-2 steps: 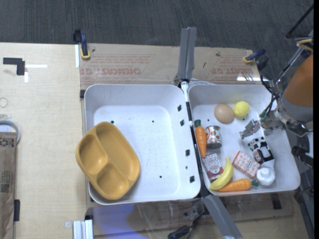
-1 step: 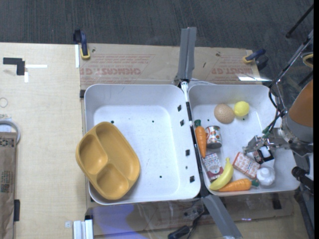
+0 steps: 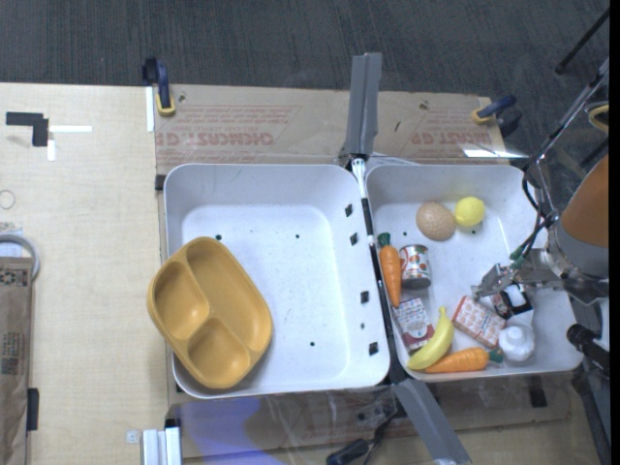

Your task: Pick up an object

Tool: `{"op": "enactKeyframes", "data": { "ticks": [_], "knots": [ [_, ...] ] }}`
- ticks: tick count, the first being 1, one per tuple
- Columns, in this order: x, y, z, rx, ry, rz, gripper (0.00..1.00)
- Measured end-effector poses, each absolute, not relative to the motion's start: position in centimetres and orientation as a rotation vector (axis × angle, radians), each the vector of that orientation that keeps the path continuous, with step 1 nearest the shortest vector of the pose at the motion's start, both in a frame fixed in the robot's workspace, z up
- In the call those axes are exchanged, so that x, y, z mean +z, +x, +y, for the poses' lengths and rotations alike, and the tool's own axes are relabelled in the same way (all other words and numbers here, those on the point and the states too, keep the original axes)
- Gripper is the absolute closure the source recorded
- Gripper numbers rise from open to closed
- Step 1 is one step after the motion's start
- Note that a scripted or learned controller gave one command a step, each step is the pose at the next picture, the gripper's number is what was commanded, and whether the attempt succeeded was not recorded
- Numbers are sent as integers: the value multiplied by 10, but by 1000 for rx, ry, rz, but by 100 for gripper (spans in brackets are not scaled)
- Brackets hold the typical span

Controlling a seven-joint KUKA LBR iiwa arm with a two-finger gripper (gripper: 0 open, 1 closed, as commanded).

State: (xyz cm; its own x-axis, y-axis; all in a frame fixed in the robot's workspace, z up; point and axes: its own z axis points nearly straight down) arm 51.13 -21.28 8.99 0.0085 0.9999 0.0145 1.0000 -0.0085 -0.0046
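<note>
Reaching in from the right, gripper (image 3: 496, 284) hovers low over the right bin (image 3: 450, 177), fingers spread, nothing between them. Small red-white packet (image 3: 479, 320) lies just below, beside banana (image 3: 433, 341)

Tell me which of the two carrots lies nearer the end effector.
The carrot lying flat by the bin's front wall, beside the banana; the other carrot lies against the divider.
</note>
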Motion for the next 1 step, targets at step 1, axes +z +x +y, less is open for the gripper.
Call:
{"op": "enactKeyframes", "data": {
  "ticks": [1],
  "knots": [
    [97,510,-220,1,-2235,-2199,100]
  ]
}}
